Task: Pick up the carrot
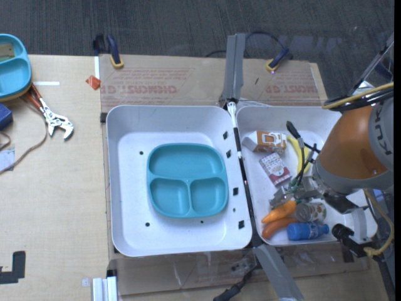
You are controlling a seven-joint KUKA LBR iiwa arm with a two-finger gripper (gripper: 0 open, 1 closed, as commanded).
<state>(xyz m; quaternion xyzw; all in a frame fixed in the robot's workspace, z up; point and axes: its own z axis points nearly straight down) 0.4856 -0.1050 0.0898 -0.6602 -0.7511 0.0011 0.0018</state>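
Observation:
The carrot (279, 214) is orange and lies near the front left of the right bin (332, 119), pointing left. A second orange piece (274, 229) sits just in front of it. My gripper (296, 195) hangs low over the carrot's right end, at the end of the grey arm with its orange band (352, 146). Its tip is a dark tangle among the clutter, touching or nearly touching the carrot; I cannot see the carrot lifted off the bin floor.
Around the carrot are a blue bottle (307, 232), a red-and-white packet (274, 167), an orange-and-white box (270, 142) and a yellow strip (299, 157). The left bin (125, 168) holds a teal divided plate (188, 179). A wrench (55, 123) lies on the bench.

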